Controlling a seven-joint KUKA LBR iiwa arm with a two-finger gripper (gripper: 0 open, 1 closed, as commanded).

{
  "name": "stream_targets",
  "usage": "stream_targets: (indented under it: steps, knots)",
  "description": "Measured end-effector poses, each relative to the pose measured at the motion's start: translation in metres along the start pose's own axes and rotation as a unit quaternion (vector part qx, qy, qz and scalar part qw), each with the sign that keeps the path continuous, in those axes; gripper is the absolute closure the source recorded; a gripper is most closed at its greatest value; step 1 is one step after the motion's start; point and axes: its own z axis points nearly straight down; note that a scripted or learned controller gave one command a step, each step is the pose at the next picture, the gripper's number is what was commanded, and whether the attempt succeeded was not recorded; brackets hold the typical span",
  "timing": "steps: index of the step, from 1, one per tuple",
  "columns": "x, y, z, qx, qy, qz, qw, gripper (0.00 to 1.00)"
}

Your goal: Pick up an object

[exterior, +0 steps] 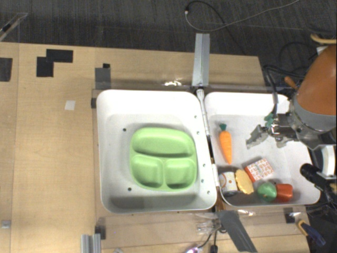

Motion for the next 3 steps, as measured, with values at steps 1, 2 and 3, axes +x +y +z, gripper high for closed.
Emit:
stream_targets:
  steps: [1, 2, 3]
  knots:
    - [0.067, 0.043, 0.065, 0.001, 0.000, -0.087, 0.9962, 0.00]
    - [0.035, 0.022, 0.064, 0.000, 0.000, -0.041, 0.9992, 0.00]
    - [-0.002, 0.054, 0.122, 0.001, 0.000, -0.003, 1.0000, 0.00]
